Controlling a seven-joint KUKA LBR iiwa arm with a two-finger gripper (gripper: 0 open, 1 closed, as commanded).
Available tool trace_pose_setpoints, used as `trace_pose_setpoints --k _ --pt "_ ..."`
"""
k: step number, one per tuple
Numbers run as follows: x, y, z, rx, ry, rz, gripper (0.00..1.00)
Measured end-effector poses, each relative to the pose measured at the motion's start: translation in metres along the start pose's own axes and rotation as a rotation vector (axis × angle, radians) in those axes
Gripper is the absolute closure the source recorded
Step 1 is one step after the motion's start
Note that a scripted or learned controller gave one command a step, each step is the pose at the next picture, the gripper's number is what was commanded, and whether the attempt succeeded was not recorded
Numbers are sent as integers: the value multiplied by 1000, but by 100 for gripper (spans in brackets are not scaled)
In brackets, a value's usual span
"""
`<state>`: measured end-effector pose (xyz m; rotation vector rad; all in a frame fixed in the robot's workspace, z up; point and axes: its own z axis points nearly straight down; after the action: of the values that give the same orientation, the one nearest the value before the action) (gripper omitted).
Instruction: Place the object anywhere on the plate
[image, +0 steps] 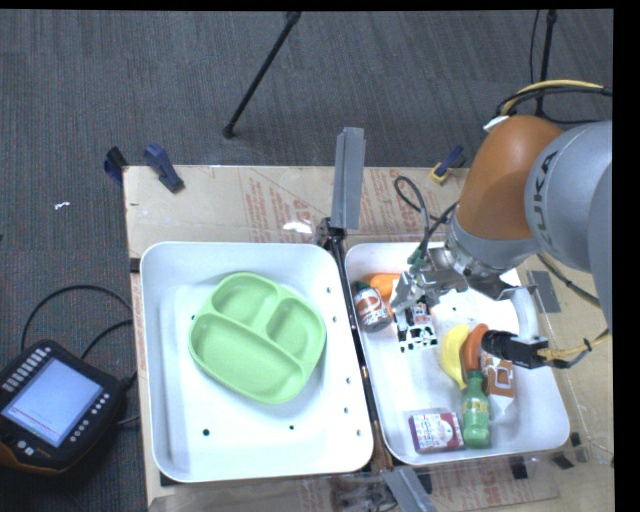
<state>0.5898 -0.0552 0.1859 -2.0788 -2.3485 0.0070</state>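
— While hovering low over the right bin (545, 425), gripper (412, 312) at the picking step; fingers' spread impossible to tell, nothing visibly pinched.
— Next?
— Needs a firm catch, a lift, then a carry left to the plate (258, 337).
— Object's whereabouts?
— Probably the can (372, 308), just beside the gripper.
— Counts?
— Two bins, one three-part plate, one banana (454, 354), one green bottle (476, 411).

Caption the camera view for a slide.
Claw hovers over right bin of groceries; green plate waits in left bin.
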Motion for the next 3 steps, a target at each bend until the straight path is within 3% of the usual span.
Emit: trace_pose_setpoints --k 1,2,3 --pt "80 17 0 -3 0 -134 100" --pt "155 54 -12 -4 -2 -332 100" --pt "155 54 -12 -4 -2 -332 0"
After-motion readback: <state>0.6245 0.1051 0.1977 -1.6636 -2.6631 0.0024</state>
